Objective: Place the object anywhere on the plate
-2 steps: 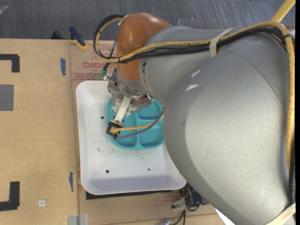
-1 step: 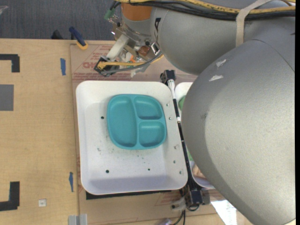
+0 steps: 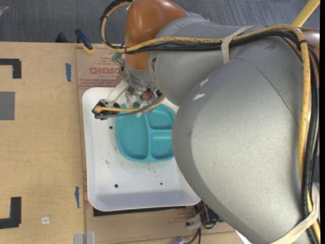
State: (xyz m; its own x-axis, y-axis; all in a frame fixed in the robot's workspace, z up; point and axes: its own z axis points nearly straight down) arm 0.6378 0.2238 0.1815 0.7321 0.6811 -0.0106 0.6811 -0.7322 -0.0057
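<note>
A teal divided plate (image 3: 139, 139) lies in the white bin (image 3: 132, 193), toward its upper right part. My gripper (image 3: 133, 99) hangs just over the plate's far rim, under the orange wrist band (image 3: 144, 27). A yellow cable with a black end (image 3: 101, 110) sticks out to its left over the bin floor. A small green and white bit shows at the gripper's tip, too small to tell what it is. The arm's body hides the plate's right edge.
The large grey arm (image 3: 244, 126) covers the right half of the view. The bin rests on a cardboard sheet (image 3: 96, 72) on the wooden bench (image 3: 35, 136), which bears black and blue tape marks. Small dark specks dot the bin floor.
</note>
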